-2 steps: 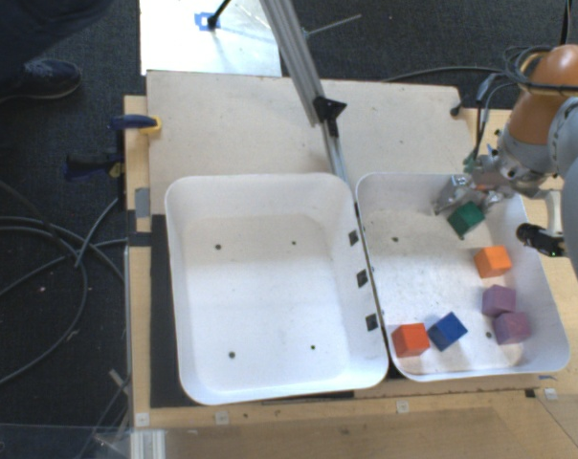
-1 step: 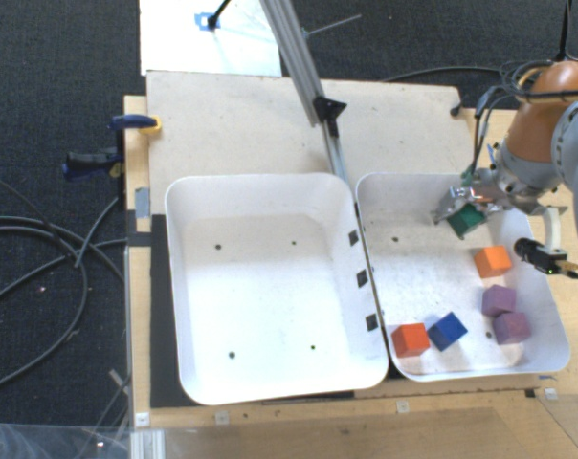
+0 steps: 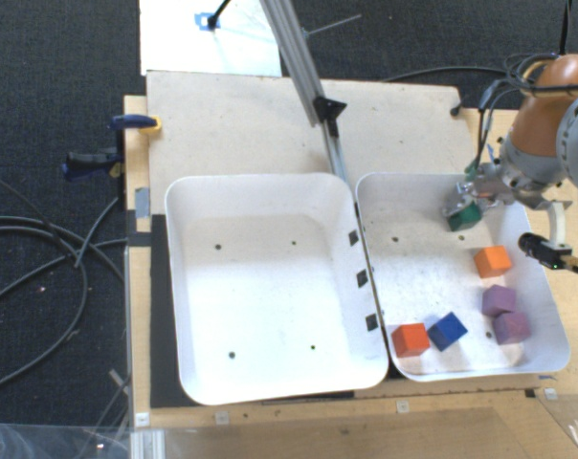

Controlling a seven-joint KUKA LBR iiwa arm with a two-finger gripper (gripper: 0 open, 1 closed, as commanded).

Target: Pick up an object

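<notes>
The pincer is low in the right bin, near its back wall, and a green block sits directly under its tip, touching it or very close. I cannot tell if the block is between the fingers or only below them, so a real hold is not sure. The risk, in my judgement, is that the block slips out when the arm lifts, or gets pushed against the bin floor and turns. The other blocks, an orange block and two purple blocks, lie well apart toward the front.
</notes>
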